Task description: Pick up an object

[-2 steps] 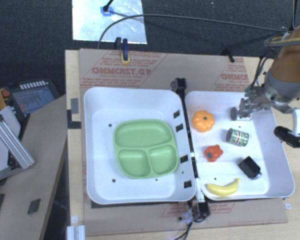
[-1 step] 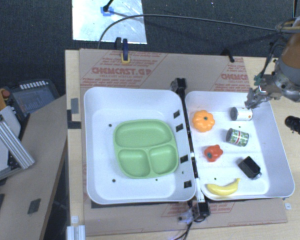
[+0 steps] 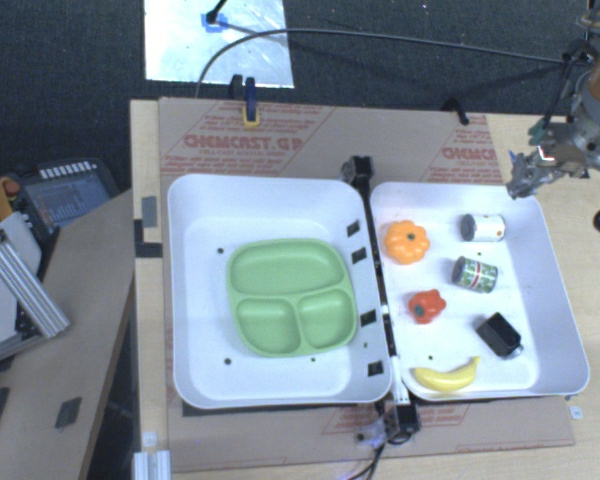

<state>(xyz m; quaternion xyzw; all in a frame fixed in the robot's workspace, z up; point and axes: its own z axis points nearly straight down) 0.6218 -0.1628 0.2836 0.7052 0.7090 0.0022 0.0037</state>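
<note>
we look down on a worktop (image 3: 150,298) carrying two shallow white bins, with the right bin (image 3: 550,268) as our landmark. inside it lie six small things: a toy pumpkin (image 3: 405,242) near its inner wall at the far end, a small white-and-grey cylinder (image 3: 483,228) on its side toward the far outer corner, a green-labelled can (image 3: 475,274) tipped over just nearer than that, a red toy pepper (image 3: 428,306) around the middle, a black block (image 3: 499,334) toward the near outer side, and a toy banana (image 3: 445,376) along the near wall. all sit apart from one another. the left bin (image 3: 195,268), touching the right bin's inner wall, holds a green divided plate (image 3: 290,296).

the claw (image 3: 528,173) hangs beyond the right bin's far outer corner, just outside its rim, with nothing seen between its tips; whether it is parted or closed we cannot tell at this size and blur.

we judge the pick to be at its opening step: no object is taken and the arm is not yet over any of them. the next move, as we read it, calls for swinging in over the right bin, choosing a target, perhaps the cylinder or the can nearest that corner, and descending squarely, since both round things could roll away under a glancing touch.
</note>
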